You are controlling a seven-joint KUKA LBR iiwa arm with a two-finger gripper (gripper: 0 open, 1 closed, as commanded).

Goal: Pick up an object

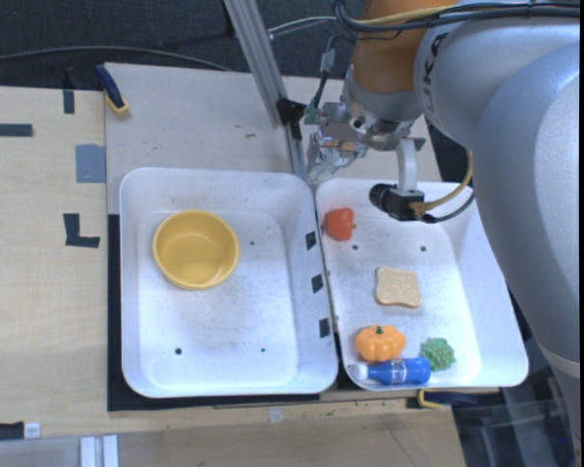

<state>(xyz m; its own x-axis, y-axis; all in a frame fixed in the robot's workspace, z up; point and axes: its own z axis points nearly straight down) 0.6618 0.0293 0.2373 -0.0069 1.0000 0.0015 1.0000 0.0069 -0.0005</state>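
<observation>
Pincer [323, 166]: over the bins' top edge; can't tell its state.
Nearest: red fruit [340, 224].
Risk: fruit is round, may roll off.

Yellow bowl [196, 249], red tomato [339, 224], tan toast [398, 288], orange pumpkin [381, 342], green broccoli [437, 353], blue bottle [397, 372].

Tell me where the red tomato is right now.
The red tomato lies in the right bin, at its far left corner beside the divider between the bins, just below the gripper and up-left of the bread slice.
</observation>
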